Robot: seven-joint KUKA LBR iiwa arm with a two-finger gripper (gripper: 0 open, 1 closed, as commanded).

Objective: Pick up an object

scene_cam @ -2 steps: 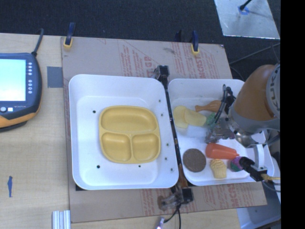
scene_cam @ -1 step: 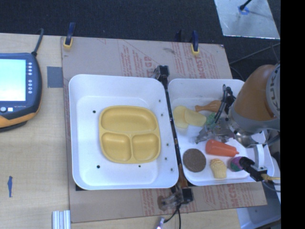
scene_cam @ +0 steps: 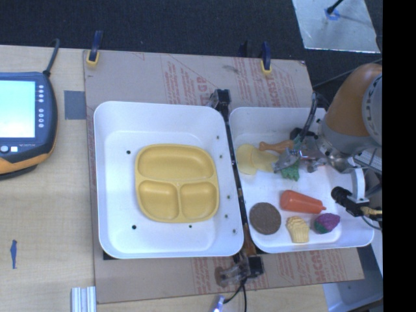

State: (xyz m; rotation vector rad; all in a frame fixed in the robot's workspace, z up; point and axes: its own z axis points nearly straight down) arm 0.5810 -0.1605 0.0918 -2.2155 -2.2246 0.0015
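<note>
At the far left of the counter (scene_cam: 45, 239) rests a control pendant (scene_cam: 23, 122) with a pale screen and an orange-and-grey casing. To its right a sheet of brown cardboard (scene_cam: 188, 77) lies under both bins, clipped at its far edge by two blue-and-yellow clamps (scene_cam: 95, 49).

The left bin (scene_cam: 110, 174) is white and shallow, and a yellow divided plate (scene_cam: 177, 182) with three compartments sits near its middle, lying flat.

The right bin (scene_cam: 260, 119) stands just beside it, their rims touching along the centre line. Inside it, near its left wall, lies a pale yellow round piece (scene_cam: 248, 158). Just right of that, a tan stick-shaped item (scene_cam: 276, 146) lies across the bin's upper part, and a small green leafy toy (scene_cam: 290, 171) sits below it. Along the bin's near side are a dark brown disc (scene_cam: 265, 218), a yellow corn-like toy (scene_cam: 298, 229) and a purple toy (scene_cam: 327, 223); an orange carrot-shaped toy (scene_cam: 301, 202) lies just above them, between the disc and the purple toy.

The tool (scene_cam: 290, 160) is down in the right bin, right at the green leafy toy and the tan stick; how far apart its parts stand, and whether it has hold of anything, I cannot tell. The grey arm with its orange band (scene_cam: 348, 106) reaches in over the bin's right side.
</note>
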